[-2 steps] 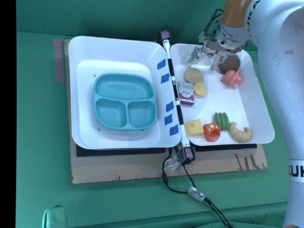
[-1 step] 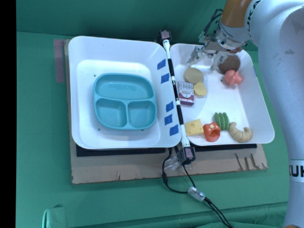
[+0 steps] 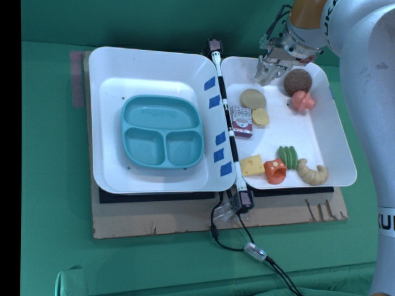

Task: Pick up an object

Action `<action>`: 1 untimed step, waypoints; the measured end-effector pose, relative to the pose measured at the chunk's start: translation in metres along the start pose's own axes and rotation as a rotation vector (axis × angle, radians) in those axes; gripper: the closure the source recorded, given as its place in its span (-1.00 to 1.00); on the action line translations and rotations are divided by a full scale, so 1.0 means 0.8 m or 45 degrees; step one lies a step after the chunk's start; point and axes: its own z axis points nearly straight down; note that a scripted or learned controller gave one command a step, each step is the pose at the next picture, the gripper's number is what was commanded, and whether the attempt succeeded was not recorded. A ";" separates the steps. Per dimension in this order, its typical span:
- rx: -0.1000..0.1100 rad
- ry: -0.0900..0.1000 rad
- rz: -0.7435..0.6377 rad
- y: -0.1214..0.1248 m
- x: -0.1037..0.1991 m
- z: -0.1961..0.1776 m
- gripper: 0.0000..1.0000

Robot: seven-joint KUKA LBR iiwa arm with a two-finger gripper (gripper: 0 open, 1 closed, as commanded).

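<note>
One hand (image 3: pixel 267 73) hangs over the right bin's (image 3: pixel 333 113) far edge; its grip is unreadable.

Bright even overhead light, soft shadows, slight blur overall.

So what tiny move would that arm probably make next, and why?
Probably a short drop straight down. The tool hovers at the back of the right bin with nothing between its fingers, and the nearest toys, the tan disc and brown ball, lie just below.
</note>
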 end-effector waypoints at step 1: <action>0.000 -0.005 0.001 0.000 -0.002 0.000 -1.00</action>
